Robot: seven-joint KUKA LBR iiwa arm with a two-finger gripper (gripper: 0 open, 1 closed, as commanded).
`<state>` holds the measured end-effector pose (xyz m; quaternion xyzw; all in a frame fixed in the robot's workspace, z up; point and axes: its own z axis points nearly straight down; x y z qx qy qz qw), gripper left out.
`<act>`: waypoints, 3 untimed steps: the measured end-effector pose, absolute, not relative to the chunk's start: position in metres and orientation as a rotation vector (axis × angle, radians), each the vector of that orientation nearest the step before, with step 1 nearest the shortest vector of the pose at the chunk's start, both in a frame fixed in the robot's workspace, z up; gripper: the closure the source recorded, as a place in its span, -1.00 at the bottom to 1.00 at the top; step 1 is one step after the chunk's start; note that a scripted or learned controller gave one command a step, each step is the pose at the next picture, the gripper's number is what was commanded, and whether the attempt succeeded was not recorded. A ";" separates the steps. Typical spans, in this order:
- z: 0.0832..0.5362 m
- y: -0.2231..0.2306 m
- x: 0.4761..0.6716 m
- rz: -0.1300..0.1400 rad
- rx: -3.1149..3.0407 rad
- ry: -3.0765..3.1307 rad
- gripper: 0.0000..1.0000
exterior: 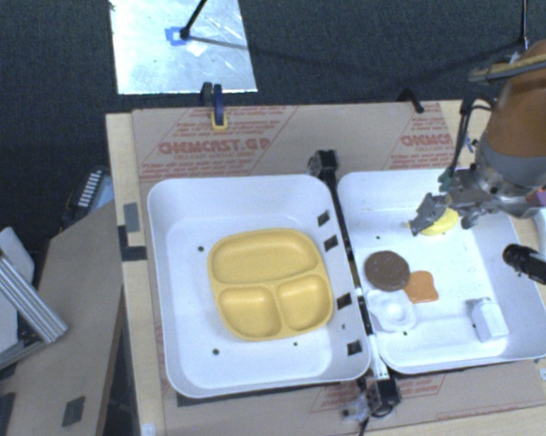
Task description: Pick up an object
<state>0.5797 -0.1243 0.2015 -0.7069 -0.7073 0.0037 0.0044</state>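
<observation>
Tool (439, 214) low in right bin (508, 340), far side, right at yellow item (442, 223). Can't tell if item is held; grip state unclear from here. Disc (387, 270), orange bit (421, 287), white cup (391, 310) nearer front, well apart. Tip: centre tool over yellow item, close fully, lift straight up, avoid bin wall. Yellow tray (264, 284) in left bin (195, 360), not involved.

We see both white bins (243, 191) as smooth, faintly glossy plastic, like the matt yellow divided tray (264, 284) far left of the pincer (439, 211); the brown printed board (276, 132) beneath looks like matt cardboard, and a crinkled shiny foil sheet (182, 41) lies up-left
</observation>
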 end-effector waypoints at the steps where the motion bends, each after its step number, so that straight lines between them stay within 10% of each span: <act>1: 0.209 -0.124 0.583 -0.001 -2.219 -2.225 -1.00; 3: 0.105 -0.126 0.577 0.003 -2.218 -2.221 -1.00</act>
